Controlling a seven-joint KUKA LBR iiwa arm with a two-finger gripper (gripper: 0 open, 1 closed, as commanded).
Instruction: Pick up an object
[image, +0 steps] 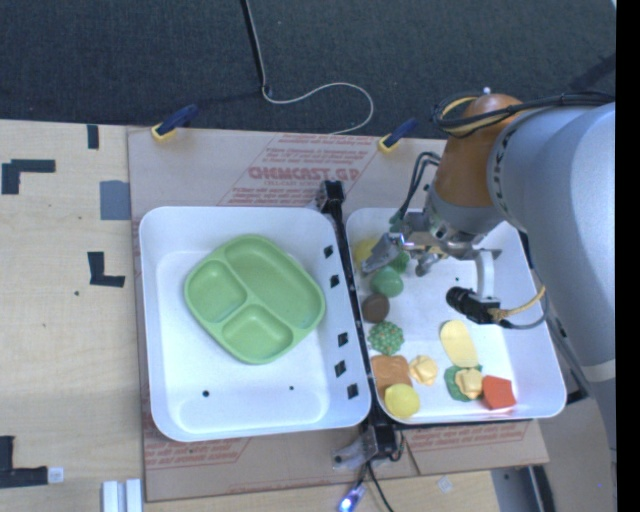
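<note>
Camera view: the claw is seen low over the right bin's upper-left corner, by the divider. A green ball lies just below it, towards the near rim, with a brown ball next down; something yellow is glimpsed to the claw's left. No long axis is shown by the green ball, so approach angle is judged to matter little. Whether the claw is released or clenched cannot be told, since the tips are blurred against the toys. The bin's far right is covered by the arm.
</note>
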